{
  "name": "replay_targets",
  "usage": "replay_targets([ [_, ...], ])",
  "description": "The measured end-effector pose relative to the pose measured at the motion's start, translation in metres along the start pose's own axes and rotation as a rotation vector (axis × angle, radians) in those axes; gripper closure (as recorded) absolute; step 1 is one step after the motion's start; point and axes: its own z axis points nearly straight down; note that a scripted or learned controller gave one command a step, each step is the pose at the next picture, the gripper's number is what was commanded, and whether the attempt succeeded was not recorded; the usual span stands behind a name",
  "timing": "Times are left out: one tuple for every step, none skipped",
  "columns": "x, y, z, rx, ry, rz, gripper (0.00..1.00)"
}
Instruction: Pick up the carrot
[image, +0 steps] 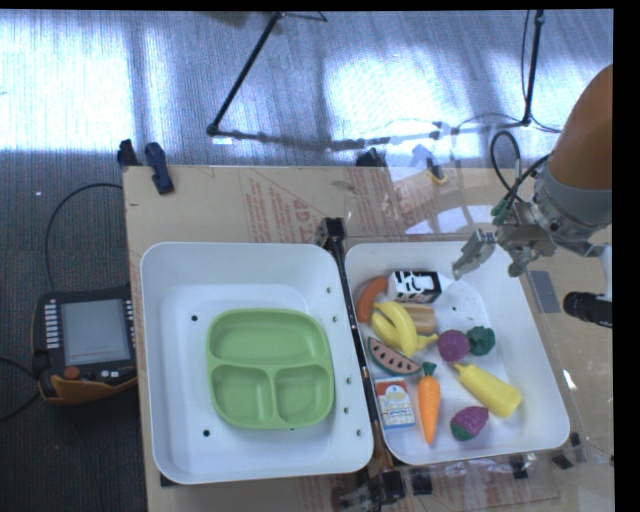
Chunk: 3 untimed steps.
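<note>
- Approaching is the step judged to be in hand: the gripper (497, 254) hangs above the far right part of the right bin (553, 400), and nothing lies between its fingers.
- Target: the carrot (429, 401) lies in the near middle of the right bin, orange body pointing toward the near rim and green top toward the far side.
- Neighbours of the target: a small carton (395, 403) just beside it on the left, a watermelon slice (392, 357) to its far left, a yellow squeeze bottle (488, 389) to its right, and a purple-and-green piece (467, 423) near its lower right.
- Further contents: bananas (398, 326), a purple ball-shaped piece (453, 345), a dark green piece (481, 340) and a black-and-white carton (414, 285) occupy the middle and far part of the bin.
- Next move, as a judgement: the gripper must travel toward the near side and somewhat left, stop over the carrot's body, turn so that the fingers close across its narrow width, then descend; the small carton on the left leaves little room for one finger.
- Arm pose: the arm (585, 135) enters from the right, its orange band high at the frame edge, wrist bent down toward the bin.
- Fingers: the two fingers appear spread apart, one reaching left over the bin's far rim.
- Left bin (180, 280): it bears a green divided plate (270, 367), which plays no part in this step.
</note>
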Motion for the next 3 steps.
replay_targets([
  [0.038,-0.078,0.07,0.01,0.003,-0.104,0.0],
  [0.022,-0.124,0.178,0.012,0.003,0.051,0.0],
  [0.019,-0.123,0.167,0.007,0.004,0.063,1.0],
])
